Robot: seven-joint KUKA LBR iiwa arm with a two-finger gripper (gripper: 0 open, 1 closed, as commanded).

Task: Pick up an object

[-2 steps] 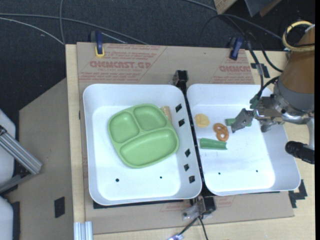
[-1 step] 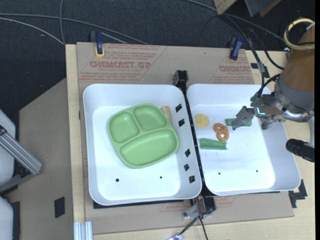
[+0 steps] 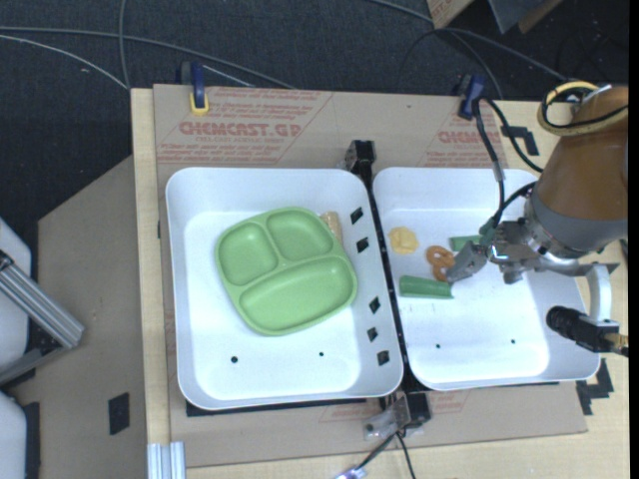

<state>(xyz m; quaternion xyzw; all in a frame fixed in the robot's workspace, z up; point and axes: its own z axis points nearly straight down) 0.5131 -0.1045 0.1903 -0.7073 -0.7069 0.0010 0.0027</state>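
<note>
- The gripper [image 3: 461, 260] hangs low inside the right bin [image 3: 479, 352], reaching in from the right at the end of the grey arm [image 3: 584, 183], whose orange band sits above the wrist.
- Whether the claw is released or clenched cannot be told from this slanted view: its tip is small and merges with the items below it, and nothing can be seen plainly caught in it.
- Just at the tip lies a small brown pretzel-shaped piece [image 3: 438, 258], touching or nearly touching the claw; which of the two, the view does not settle.
- Below the pretzel, a flat green piece [image 3: 425, 287] lies on the bin floor, roughly lengthwise left to right.
- A second bit of green [image 3: 462, 241] shows just above the claw, partly covered by it; it may be a separate item, though that is unclear.
- To the left of the pretzel, near the bin's left wall, sits a small round yellow piece [image 3: 402, 239], apart from the others.
- The left bin [image 3: 200, 357] holds a green divided plate [image 3: 288, 268] with three compartments, tilted a little in the plane of the bin floor.
- A small tan item [image 3: 330, 224] rests against the plate's upper right rim.
- Both bins sit side by side on a brown board [image 3: 250, 118] printed with red lettering, held by blue clamps [image 3: 199, 85] at its far edge.
</note>
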